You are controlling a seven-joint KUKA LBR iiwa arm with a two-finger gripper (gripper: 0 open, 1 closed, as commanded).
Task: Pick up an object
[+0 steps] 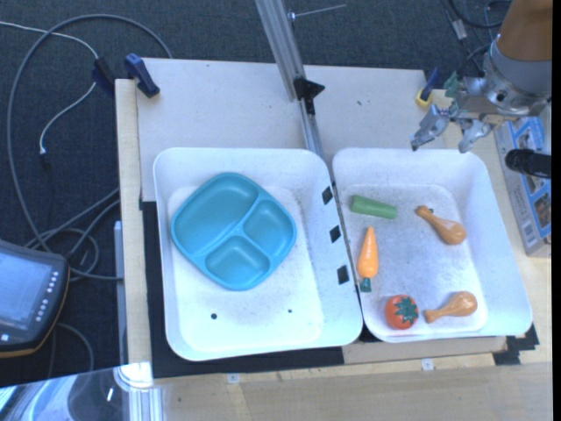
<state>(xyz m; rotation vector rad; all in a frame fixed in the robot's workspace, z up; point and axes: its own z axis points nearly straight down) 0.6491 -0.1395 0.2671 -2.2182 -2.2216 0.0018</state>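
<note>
The right bin (491,191) holds a green cucumber piece (373,206), an orange carrot (367,252), a red tomato (401,311) and two tan drumsticks, one at the upper right (441,224) and one at the lower right (453,306). My gripper (449,134) hangs above the bin's far rim, at the top right of the view, well apart from all the food items. Its two fingers (427,133) are spread apart with nothing between them.
The left bin (175,323) carries a blue sectioned plate (232,230). A metal pole (280,33) slants down to the gap between the bins. Black clips (337,235) sit along the divider. Cables and a tablet (26,296) lie off the bench on the left.
</note>
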